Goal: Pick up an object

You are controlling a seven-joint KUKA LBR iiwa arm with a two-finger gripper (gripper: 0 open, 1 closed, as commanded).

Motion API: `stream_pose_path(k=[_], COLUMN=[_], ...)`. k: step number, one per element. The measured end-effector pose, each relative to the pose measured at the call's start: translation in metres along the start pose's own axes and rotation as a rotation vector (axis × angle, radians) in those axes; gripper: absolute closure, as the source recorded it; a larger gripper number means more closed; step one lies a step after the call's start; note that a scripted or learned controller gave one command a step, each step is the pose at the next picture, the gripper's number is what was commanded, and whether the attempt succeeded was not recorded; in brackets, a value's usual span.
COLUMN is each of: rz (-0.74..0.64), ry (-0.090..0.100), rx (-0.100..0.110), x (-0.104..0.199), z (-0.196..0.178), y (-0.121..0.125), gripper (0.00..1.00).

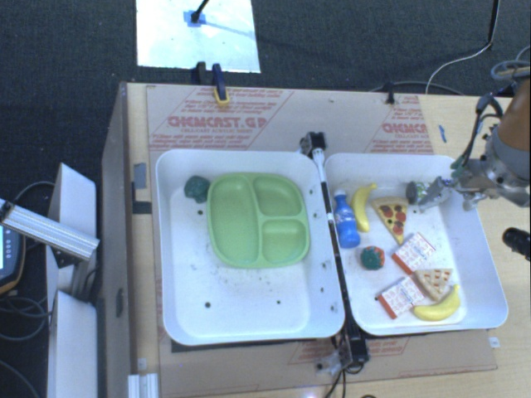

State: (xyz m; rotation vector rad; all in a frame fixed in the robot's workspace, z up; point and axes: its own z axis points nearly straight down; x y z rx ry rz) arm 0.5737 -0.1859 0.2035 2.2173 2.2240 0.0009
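Note:
My gripper point(426, 194) hangs over the back of the right bin point(474, 251), just right of a pizza slice point(393, 219) and apart from it. Nothing shows in its grasp. Left of the slice lie a small banana point(362, 204) and a blue bottle point(346, 220). A green and red ball point(372, 258) sits mid-bin. Toward the front are two red and white packets point(414, 252) point(398, 297), a second wedge slice point(436, 282) and a larger banana point(438, 307).
The left bin point(249, 309) holds a green divided plate point(257, 220) and a dark green broccoli piece point(197, 188) at its back left. A clamp point(315, 145) stands where the two bins meet at the back. The arm comes in from the right.

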Motion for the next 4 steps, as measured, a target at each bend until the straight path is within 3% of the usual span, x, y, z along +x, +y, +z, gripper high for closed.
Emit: stream_pose_path(k=[1,2,3,4], rz=[0.000,-0.001,-0.002,-0.003], ry=[0.001,0.000,0.000,0.002], rx=[-0.001,0.000,-0.002,-0.004], x=[0.023,0.056,0.056,0.145], z=[0.109,0.119,0.108,0.018], y=[0.054,0.020,0.021,0.026], gripper=[0.00,0.00,1.00,1.00])
